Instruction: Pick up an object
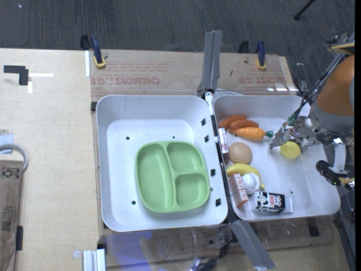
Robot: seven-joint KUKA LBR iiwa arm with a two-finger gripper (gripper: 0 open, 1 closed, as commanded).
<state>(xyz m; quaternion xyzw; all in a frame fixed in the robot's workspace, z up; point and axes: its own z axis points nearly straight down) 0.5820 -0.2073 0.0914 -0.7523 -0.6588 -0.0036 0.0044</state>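
One small yellow lemon [290, 150], round and smooth, sits in the right bin [316, 199] directly at the tip of my gripper [289, 138], touching or very nearly touching the metal fingers from the near side. I cannot tell from this slant how far the fingers are spread, nor whether the lemon is actually between them or just lying beside them on the bin floor. The grey arm [338, 95], with its glossy orange band, comes down over the bin's right wall. Left of the lemon, well apart from it, lie the other pieces: two orange carrot-shaped toys [242, 127] side by side at the far left of the bin, the nearer one with a small green tip; a tan, matte egg-like ball [240, 153] just near of them; a curved yellow banana [242, 170] below that; a red-and-white packet [238, 186] against the left wall; and a small black-and-white carton [271, 202] lying on its side at the near edge. In the left bin [113, 168] rests a pale green plastic plate [172, 175] with three compartments and rounded corners. Both bins are shallow, white and smooth-walled, standing on brown printed cardboard [152, 75] clamped to the light wooden bench [45, 134].
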